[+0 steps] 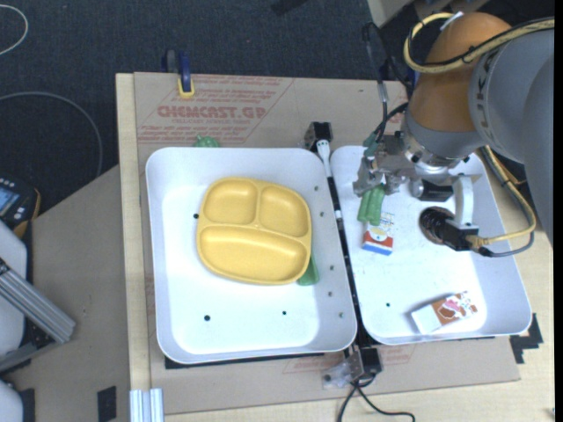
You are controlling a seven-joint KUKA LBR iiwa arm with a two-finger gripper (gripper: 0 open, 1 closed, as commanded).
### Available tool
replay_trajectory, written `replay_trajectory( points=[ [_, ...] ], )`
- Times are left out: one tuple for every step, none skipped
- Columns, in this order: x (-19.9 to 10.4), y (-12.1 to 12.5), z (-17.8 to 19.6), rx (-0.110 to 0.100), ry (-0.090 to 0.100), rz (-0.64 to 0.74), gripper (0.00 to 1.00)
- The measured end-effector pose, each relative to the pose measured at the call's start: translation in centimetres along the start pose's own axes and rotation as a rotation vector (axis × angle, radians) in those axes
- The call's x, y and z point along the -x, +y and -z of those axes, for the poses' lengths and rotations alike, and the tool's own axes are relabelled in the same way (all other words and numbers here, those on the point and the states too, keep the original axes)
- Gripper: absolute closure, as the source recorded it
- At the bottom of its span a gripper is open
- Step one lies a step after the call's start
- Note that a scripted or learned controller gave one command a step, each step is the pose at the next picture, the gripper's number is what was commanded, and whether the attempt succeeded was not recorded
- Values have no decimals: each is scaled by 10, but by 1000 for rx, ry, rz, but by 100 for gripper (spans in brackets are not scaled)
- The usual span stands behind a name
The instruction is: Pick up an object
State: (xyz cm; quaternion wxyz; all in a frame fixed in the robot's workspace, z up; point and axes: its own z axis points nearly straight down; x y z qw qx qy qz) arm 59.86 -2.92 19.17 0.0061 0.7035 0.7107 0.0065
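The arm (515,86) comes in over the desk's (132,236) right edge, and its orange band (449,73) hangs above the far part of the right bin (493,280). The tool (376,181) sits low over that bin, near the rim it shares with the left bin (167,262) and toward the desk's far edge. How wide the tool stands cannot be told from this slanted view, because the wrist hides its tips.

A slim green piece (372,207) lies just under the tool, its long side pointing toward the desk's near edge. Its upper end meets the tool's metal, but whether it is gripped cannot be told. Touching the green piece's near end is a small red, white and blue pack (379,239), lying flat on the bin floor. Well apart from both, a white carton with a red picture (445,312) lies at a slant in the right bin's corner, toward the desk's near right corner.

The left bin carries a yellow divided plate (255,231) in its middle, set slightly askew. A green scrap (307,276) peeks out from under the plate's rim on the side toward the right bin.

On the desk's far edge, near its left corner, a blue and yellow clamp (184,71) grips the board.
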Motion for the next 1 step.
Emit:
replay_trajectory(
  points=[
    [-62, -38, 50, -12, 2, -2, 100]
  ],
)
